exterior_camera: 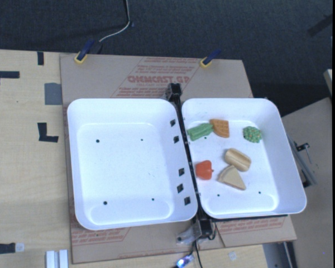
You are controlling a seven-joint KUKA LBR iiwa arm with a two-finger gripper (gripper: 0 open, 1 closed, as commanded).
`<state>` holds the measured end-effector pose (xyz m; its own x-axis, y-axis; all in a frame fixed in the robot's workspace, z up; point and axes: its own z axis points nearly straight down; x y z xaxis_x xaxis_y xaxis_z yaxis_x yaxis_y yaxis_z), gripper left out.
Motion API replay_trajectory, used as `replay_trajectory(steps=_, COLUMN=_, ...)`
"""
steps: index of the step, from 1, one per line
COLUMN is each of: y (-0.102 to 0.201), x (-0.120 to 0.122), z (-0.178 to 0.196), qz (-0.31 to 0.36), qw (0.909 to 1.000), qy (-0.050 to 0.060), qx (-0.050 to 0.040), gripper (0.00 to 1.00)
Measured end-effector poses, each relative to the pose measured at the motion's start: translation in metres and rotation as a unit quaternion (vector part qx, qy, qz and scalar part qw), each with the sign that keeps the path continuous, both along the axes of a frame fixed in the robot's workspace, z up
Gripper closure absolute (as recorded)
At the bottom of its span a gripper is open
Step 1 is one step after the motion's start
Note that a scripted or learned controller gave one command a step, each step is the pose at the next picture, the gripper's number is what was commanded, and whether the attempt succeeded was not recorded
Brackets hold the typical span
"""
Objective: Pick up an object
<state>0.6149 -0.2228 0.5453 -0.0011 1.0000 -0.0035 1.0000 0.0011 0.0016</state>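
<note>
Six bits in the right-hand bin (268, 113), nothing picked yet

Candidates sit bunched there: green piece (200, 131) touching the orange waffle-looking one (220, 128), bumpy green ball (252, 134) off alone, red piece (204, 170) near the divider, tan roll (238, 159) right against the tan wedge (232, 178). My worry: going for a touching pair could nudge the neighbour or pinch both, and the red one hugs the wall. Can't tell what the fingers are doing from here, so no call on that. Left bin (78, 116) is bare.
</note>
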Motion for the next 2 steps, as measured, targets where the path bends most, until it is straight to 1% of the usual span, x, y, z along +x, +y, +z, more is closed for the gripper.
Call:
replay_trajectory(steps=1, y=0.012, x=0.048, z=-0.143, qz=0.001, qw=1.0, qy=0.008, qx=0.0037, gripper=1.0)
replay_trajectory(steps=2, y=0.068, x=0.054, z=-0.074, qz=0.002, qw=1.0, qy=-0.002, qx=0.0013, gripper=1.0)
